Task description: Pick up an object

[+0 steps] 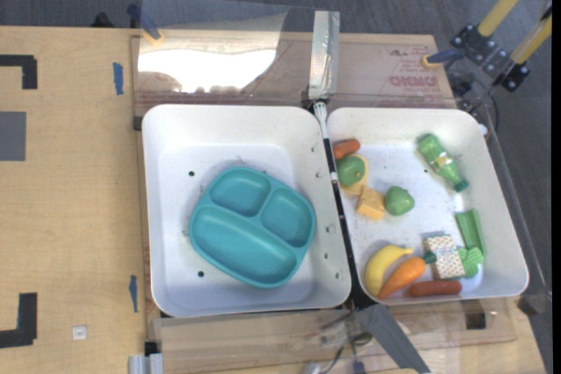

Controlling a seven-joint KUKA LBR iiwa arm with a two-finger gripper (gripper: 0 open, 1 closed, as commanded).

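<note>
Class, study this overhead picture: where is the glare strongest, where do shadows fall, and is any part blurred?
Camera view: glare is strongest on the clear sheet behind the left bin; the teal plate casts a soft shadow on the bin floor; light is otherwise even; small toys like the banana look slightly soft, without motion blur.

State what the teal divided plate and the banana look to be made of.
Teal divided plate: likely moulded plastic, matte to satin, judging by its uniform colour and soft rounded compartment ridges. Banana: probably toy plastic or rubber, with flat, even yellow and a smooth surface; the view is too small to be sure.
</note>
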